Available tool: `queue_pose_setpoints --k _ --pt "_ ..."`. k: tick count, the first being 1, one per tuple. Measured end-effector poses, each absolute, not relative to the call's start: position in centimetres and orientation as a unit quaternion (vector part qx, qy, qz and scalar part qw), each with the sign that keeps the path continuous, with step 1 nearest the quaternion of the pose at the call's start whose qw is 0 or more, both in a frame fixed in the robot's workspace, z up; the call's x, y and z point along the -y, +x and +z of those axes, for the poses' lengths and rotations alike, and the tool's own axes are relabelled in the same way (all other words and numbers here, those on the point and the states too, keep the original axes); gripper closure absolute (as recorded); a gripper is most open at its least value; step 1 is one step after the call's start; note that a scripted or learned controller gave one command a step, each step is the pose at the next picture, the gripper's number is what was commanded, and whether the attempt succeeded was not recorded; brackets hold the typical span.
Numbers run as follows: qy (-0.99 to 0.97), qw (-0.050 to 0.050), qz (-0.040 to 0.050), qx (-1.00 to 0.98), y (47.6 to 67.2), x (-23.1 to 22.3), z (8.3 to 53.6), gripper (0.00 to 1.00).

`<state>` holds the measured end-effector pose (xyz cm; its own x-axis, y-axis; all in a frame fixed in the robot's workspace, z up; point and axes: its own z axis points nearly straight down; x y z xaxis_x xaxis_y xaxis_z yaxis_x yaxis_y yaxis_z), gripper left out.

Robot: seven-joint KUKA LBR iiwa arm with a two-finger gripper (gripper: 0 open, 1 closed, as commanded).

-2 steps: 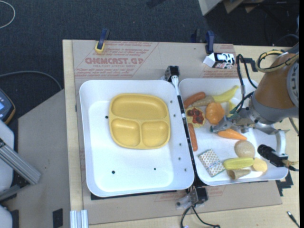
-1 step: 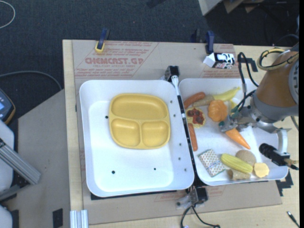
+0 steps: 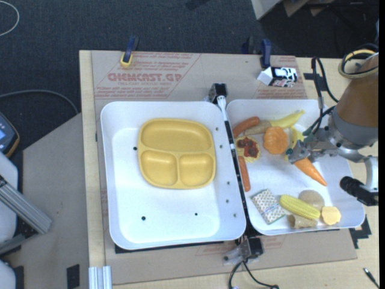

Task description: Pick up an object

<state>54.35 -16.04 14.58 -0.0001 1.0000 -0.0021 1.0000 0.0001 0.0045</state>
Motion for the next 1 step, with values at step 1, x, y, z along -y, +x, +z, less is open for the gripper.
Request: queue_pose_setpoints --k 1 --pt "0.707 0.004 0.0014 -0.707 53.57 16.49 20.26 1.0"
